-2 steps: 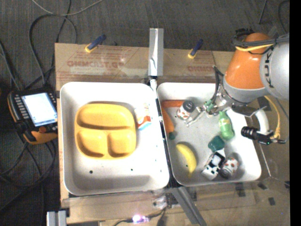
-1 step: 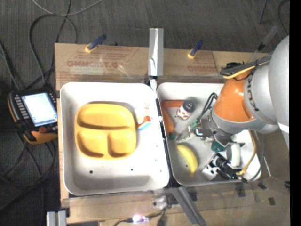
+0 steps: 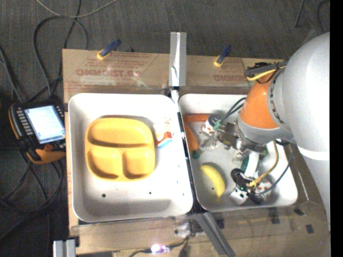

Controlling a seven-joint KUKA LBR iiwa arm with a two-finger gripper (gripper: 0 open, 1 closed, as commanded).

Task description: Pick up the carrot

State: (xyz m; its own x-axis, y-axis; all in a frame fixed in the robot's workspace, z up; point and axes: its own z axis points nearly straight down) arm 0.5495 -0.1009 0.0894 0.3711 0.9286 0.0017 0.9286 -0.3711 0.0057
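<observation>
Carrot (image 3: pixel 191 136): it lies in the right bin, at the bin's left wall, a little above the middle of the frame. It is orange and points downward, with a small green end near the bottom.
Orange strip (image 3: pixel 196 119): a flat orange piece at the top left of the right bin, just above the carrot; I cannot tell if it is a part of the carrot or another thing.
Gripper (image 3: pixel 210 128): it hangs in the right bin, just right of the carrot, at the end of the arm that comes from the right of the frame. It seems near the carrot but not touching it.
Jaws: I cannot tell how they stand; the wrist and cables cover them.
Banana (image 3: pixel 213 179): it lies in the lower left part of the right bin, below the carrot and apart from it.
Small parts (image 3: pixel 247 186): dark and white pieces with wires in the lower middle of the right bin, under the wrist.
Right bin (image 3: pixel 289 194): white, it holds the carrot, the banana and the small parts.
Left bin (image 3: pixel 77 143): white, in the left half of the frame, with a yellow tray (image 3: pixel 121 147) and a small white and red thing (image 3: pixel 163 133) at the tray's right edge.
Step in hand: in my judgement this is the approach; nothing shows the carrot as lifted.
Next move: the gripper probably needs to go a little to the left, over the carrot's middle, and come down. The bin wall is very close to the carrot, so one finger has little room on that side.
</observation>
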